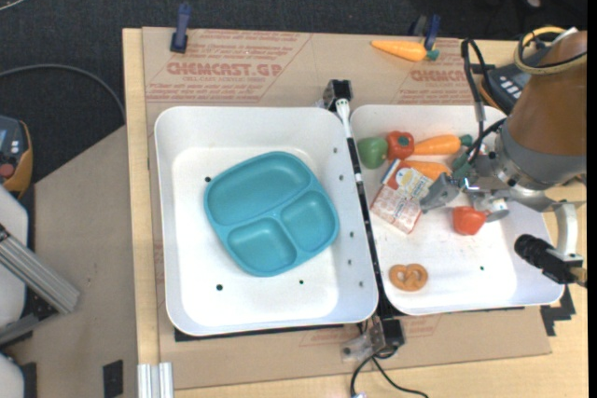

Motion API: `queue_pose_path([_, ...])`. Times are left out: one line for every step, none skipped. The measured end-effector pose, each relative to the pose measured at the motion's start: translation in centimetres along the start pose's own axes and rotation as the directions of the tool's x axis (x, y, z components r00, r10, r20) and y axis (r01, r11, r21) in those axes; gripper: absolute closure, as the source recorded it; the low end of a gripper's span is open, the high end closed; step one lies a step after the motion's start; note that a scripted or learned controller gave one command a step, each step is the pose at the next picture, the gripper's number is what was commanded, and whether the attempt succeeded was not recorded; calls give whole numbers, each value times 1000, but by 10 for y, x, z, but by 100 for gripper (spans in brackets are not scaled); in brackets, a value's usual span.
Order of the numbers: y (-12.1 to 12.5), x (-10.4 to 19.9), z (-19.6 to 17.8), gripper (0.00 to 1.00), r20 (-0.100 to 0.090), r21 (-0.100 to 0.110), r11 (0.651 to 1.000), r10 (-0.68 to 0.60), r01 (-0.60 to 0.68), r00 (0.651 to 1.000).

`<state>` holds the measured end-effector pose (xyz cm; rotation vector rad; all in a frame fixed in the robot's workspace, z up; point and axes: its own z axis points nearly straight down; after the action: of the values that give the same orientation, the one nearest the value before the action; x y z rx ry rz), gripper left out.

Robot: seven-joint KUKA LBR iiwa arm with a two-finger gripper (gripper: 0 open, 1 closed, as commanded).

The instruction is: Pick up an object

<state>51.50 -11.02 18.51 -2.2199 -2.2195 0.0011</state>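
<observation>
The claw [446,189] is hovering inside the right bin [448,294]; the carton [401,199] is lying just left; the pretzel [408,275] is sitting nearer the front; the divided plate [270,212] is resting far left in the other bin [187,228].

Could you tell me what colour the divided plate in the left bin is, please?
Teal blue; the plate shows in the camera view.

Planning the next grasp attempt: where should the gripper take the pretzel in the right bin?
Probably straight from above, fingers closing across the pretzel's narrower width. It lies flat on the right bin's floor, apart from the other toys, so its sides look free.
</observation>
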Motion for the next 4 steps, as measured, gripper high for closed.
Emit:
queue_pose_path([-36, -1, -101, 0, 3, -12, 1000, 0, 0, 1000])
queue_pose_path([-35, 5, -181, 0, 4, -14, 1000, -2, 2, 1000])
queue_pose_path([-38, -5, -70, 0, -1, 9, 1000, 2, -2, 1000])
queue_pose_path([-35, 10, -122, 0, 3, -10, 1000, -3, 3, 1000])
